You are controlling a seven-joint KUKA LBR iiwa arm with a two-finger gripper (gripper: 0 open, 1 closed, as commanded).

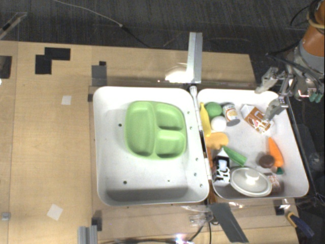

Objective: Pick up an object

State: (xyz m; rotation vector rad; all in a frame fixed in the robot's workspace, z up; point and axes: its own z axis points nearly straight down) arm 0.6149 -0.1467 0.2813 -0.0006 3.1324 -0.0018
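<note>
The right bin (297, 151) holds several small objects. Among them are a brown and white packet (257, 120), a small can (231, 114), a green ball (213, 109), a white ball (218, 123), an orange carrot (275, 151), a green cucumber (234, 155) and a white bowl (250, 182). My gripper (267, 99) hangs over the bin's far right corner, just right of and above the packet. It is open, with nothing between its fingers.
A green divided plate (155, 128) lies in the left bin (109, 151). A yellow banana (204, 118) runs along the wall between the bins, with a yellow-orange piece (217, 140), a black and white item (221, 169) and a brown round thing (265, 160) nearby. A grey upright post (195, 57) stands behind the bins.
</note>
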